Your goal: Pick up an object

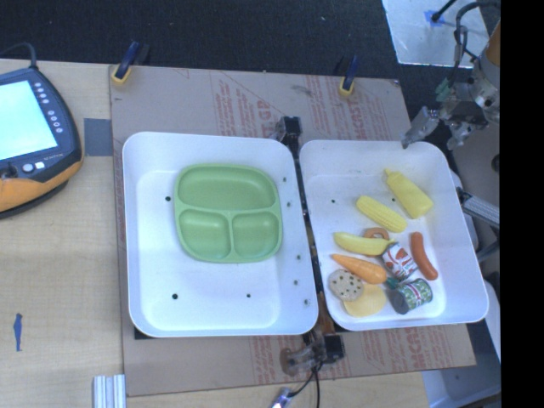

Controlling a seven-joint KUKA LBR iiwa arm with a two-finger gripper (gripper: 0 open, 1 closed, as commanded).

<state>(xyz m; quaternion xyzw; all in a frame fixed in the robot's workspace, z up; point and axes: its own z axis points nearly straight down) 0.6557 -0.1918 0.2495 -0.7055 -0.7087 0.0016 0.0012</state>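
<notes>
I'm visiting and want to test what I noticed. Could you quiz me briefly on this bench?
1. True or false: the green plate lies in the left bin.
2. Which bin holds the toy food, such as the carrot and sausage?
3. The claw hovers: A) over the plate, B) by the right bin's far right corner, C) on the tablet.

Key: 1 true; 2 the right bin; 3 B.

Toy foods lie clustered at the frame's lower right: a yellow mustard bottle [409, 193], corn [380, 213], banana [360, 244], carrot [358, 268], sausage [423, 256], cookie [346, 286], can [410, 295].
</notes>
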